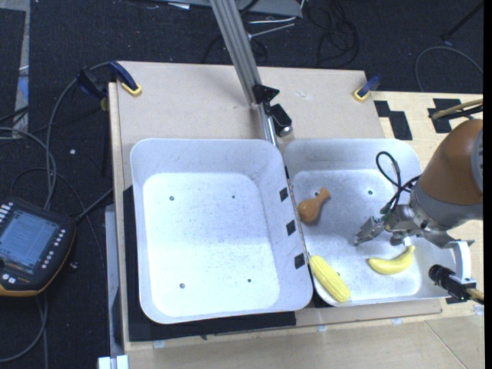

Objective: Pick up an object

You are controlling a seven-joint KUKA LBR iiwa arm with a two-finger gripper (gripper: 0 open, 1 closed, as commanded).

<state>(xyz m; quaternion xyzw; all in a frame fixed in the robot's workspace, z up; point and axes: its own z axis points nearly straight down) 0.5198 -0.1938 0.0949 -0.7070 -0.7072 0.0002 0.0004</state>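
Note:
The right bin [346, 160] holds three objects. A brown drumstick-shaped toy [313, 205] lies near its left wall. A yellow corn cob [330, 278] rests at the front left corner. A yellow banana [392, 262] lies near the front right. My gripper [367, 233] reaches in from the right, low over the bin floor between the drumstick and the banana, just up and left of the banana. Its fingers look slightly apart with nothing between them.
The left bin [154, 156] sits beside the right one, sharing a raised middle wall [290, 217]. A slanted metal pole [238, 44] crosses the back of the bench. A pendant [27, 244] lies on the floor at the left.

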